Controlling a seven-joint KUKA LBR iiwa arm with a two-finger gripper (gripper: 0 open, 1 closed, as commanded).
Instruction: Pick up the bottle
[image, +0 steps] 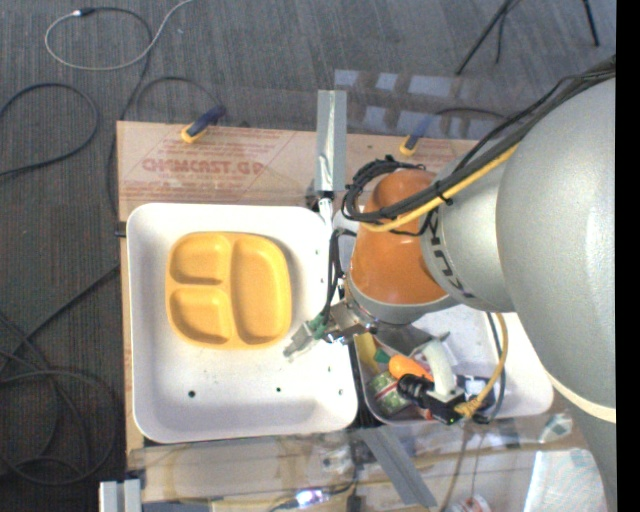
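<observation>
My gripper sticks out from under the orange wrist band, low over the floor of the left bin. It sits just past the lower right corner of the yellow tray, close to the wall between the bins. A small grey-green shape shows at its tip; I cannot tell whether that is an object or part of the gripper. In the right bin, a white bottle-like item lies among a heap of small things, partly hidden by the arm.
A yellow divided tray lies in the upper half of the left bin. The heap in the right bin includes an orange piece and green bits. The arm's grey body covers most of the right bin.
</observation>
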